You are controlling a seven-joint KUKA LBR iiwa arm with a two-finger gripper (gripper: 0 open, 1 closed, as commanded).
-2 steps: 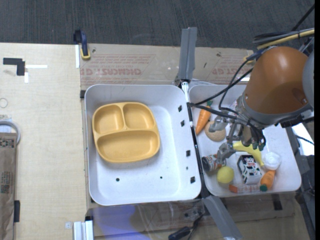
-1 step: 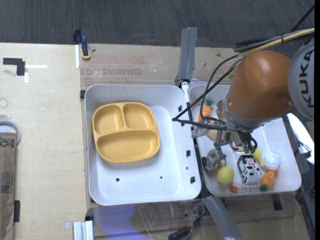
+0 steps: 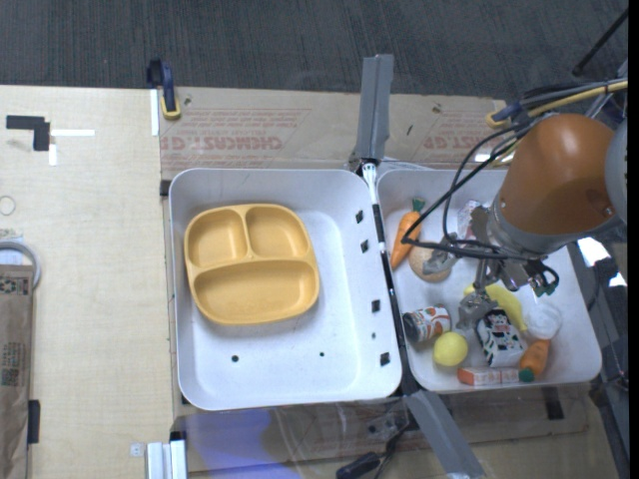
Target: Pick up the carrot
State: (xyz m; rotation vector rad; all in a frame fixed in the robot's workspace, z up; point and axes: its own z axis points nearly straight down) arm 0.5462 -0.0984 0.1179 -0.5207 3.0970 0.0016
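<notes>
— Since we go from the left, what do we meet before the right bin [image 3: 577,267]?

— A yellow divided plate [image 3: 252,263] in the left bin [image 3: 290,372], well apart from the right bin and no part of our job.

— And the carrot [image 3: 403,238]?

— It lies in the right bin, hard against its left wall in the far half. Its long axis runs almost along that wall: the green top points to the bin's far end and the tip slants toward the wall and the near end.

— Where is the gripper [image 3: 482,305]?

— Over the middle of the right bin, so the carrot lies to its left and a little farther back. We cannot tell whether it is wide or narrow, because the wrist and cables cover it. We see nothing held in it.

— Then what does the next move turn on?

— We judge it must travel left toward the wall and close across the carrot's short width, at right angles to the wall line.

— Is there room?

— Little on the wall side, we think. A pale round item [image 3: 434,263] sits just beside the carrot toward the bin's middle. A small tin can [image 3: 429,324] and a lemon [image 3: 451,349] lie nearer the bin's front. The floor is smooth white plastic, so the carrot might slide.

— Could anything be mistaken for it?

— An orange piece [image 3: 536,357] sits at the bin's near right corner; we cannot say what it is.
</notes>
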